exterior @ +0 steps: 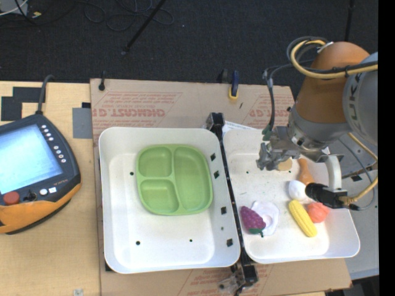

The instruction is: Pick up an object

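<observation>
- The arm (336, 91) reaches in from the right and hangs over the upper part of the right bin (345, 245).
- The pincer (271, 156) sits low over that bin's upper left area; whether it is released or clenched cannot be told, and nothing is seen held in it.
- Just right of the pincer lies a small tan piece (284, 163), and beside that an orange carrot (305, 168).
- Lower in the right bin lie a white egg (295, 190), a yellow corn cob (302, 217) and a red-orange fruit (318, 212), close together.
- A purple grape bunch (252, 219) lies near the bin's left wall, resting against a white scrap (268, 211).
- The left bin (123, 245) holds a green divided plate (173, 179), lying flat in its middle.
- On the bench (62, 251), well left of the bins, sits a control pendant (34, 168) with a lit screen.
- A blue clamp (234, 86) stands at the back edge of the cardboard sheet (160, 106) under the bins.
</observation>
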{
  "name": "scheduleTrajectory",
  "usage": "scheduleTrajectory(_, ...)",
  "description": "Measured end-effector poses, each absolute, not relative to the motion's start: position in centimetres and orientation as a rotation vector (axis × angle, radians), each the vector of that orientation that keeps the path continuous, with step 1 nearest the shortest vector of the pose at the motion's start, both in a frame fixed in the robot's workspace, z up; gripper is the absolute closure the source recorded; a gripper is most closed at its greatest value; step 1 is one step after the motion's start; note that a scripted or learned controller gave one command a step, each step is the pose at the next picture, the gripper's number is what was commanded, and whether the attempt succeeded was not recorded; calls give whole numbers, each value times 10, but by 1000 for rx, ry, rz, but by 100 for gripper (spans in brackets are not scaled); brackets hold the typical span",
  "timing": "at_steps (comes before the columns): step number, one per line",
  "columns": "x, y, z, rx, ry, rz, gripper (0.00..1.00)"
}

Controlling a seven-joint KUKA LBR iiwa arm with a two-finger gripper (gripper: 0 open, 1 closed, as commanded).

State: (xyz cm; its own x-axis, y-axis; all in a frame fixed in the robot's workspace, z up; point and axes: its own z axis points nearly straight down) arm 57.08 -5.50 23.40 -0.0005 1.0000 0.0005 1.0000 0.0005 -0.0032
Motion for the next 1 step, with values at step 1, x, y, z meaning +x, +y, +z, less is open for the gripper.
scheduleTrajectory(1,586,-60,222,-2221,-2221,3,100)
